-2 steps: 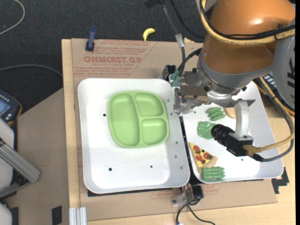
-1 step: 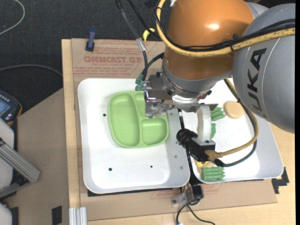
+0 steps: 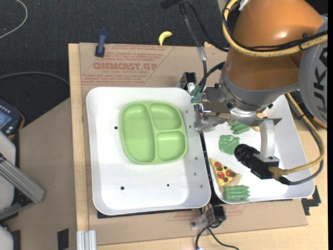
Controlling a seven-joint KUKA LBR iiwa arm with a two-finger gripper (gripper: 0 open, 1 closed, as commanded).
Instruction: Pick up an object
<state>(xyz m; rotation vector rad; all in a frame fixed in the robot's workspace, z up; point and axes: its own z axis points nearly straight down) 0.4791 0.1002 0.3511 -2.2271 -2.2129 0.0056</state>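
Pizza slice (image 3: 225, 173) lies in right bin (image 3: 296, 189) beneath the bent-over arm (image 3: 270, 46).

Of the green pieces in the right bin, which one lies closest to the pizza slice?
The ridged green piece at the bin's near edge, touching the pizza slice. The other green pieces lie farther up, beside the arm.

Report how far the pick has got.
Done: the arm is over the right white bin. In hand: nothing visibly; its tool's tip is hidden beneath the wrist. Left: a grasp and lift. The toy pizza slice and green toy pieces lie in that bin, the green divided plate in the left bin.
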